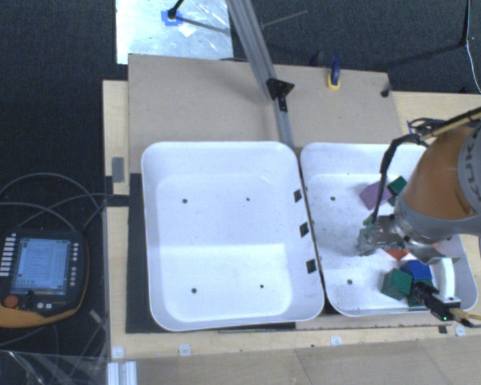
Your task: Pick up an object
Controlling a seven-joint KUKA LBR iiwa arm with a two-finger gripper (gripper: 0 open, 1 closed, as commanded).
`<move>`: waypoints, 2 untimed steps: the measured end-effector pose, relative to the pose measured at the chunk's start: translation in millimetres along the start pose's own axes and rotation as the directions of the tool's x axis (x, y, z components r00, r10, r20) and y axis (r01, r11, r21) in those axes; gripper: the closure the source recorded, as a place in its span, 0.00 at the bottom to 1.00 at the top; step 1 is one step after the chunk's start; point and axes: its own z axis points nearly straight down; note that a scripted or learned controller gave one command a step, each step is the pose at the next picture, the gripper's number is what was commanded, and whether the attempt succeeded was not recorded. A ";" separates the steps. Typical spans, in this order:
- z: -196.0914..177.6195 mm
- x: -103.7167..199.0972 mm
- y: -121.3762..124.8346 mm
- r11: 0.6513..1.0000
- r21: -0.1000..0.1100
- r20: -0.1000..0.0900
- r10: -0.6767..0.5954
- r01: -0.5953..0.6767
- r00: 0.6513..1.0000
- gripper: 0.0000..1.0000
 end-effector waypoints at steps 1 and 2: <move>-64.2 1.7 2.7 1.000 -0.006 0.002 -0.002 0.002 1.000 1.00; -107.9 3.3 6.1 1.000 -0.006 0.002 -0.002 0.002 1.000 1.00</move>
